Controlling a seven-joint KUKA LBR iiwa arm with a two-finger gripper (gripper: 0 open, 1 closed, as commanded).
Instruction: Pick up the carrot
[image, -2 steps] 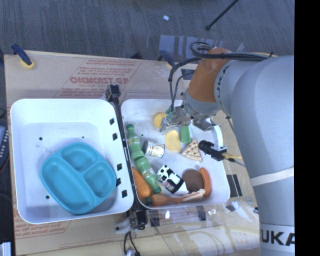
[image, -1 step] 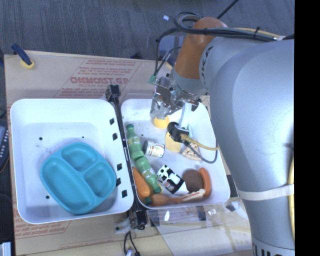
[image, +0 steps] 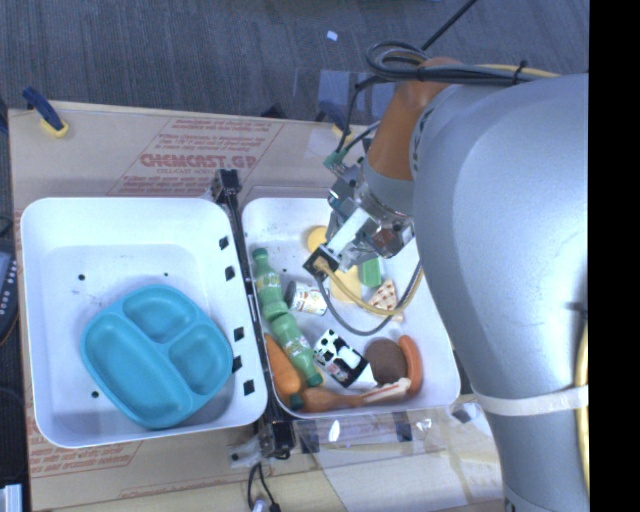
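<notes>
The hand (image: 368, 252), its grip impossible to tell, hovers well apart from the smooth tapered orange carrot (image: 281, 368).

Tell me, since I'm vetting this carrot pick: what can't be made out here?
All in the camera view:
- Right bin: its right side is hidden by the arm.
- Yellow thing: largely covered by the gripper, so its kind is unclear.
- Carrot: its lower end blurs into the orange-brown thing beside it.
- Cup: its label is too small to read.
</notes>
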